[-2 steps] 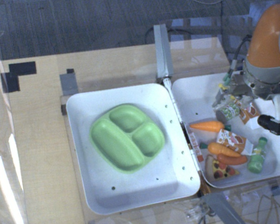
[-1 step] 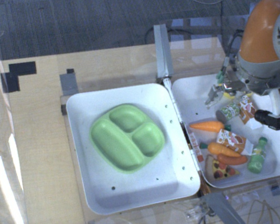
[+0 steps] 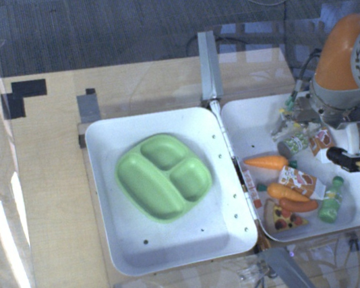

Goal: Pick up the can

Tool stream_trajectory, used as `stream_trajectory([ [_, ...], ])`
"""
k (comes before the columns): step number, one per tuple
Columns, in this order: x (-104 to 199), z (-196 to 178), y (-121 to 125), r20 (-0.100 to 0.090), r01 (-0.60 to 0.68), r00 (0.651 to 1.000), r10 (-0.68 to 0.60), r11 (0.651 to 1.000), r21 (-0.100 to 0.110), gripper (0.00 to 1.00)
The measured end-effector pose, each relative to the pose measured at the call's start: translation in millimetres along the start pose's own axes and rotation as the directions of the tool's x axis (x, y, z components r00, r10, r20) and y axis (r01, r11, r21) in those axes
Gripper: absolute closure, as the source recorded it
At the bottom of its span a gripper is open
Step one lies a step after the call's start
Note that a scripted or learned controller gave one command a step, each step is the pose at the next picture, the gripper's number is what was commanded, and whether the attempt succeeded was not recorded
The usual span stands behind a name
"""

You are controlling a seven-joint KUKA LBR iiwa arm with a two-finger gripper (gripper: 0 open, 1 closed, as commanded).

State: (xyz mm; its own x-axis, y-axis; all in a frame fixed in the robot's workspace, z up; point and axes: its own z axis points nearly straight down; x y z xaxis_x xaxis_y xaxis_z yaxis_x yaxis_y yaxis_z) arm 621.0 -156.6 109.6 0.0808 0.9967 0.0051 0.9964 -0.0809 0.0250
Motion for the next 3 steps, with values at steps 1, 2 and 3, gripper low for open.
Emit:
stream_trajectory([
  [1,3.2,3.8,13.6,-0.014,-0.234,0.972,0.234,0.972,-0.005,0.00],
  [2,5.1,5.1,36.8,-0.020,-0.308,0.951,0.309,0.951,0.011,0.00],
  [3,3.0,5.0,47.6,-0.027,-0.354,0.935,0.354,0.935,0.011,0.00],
])
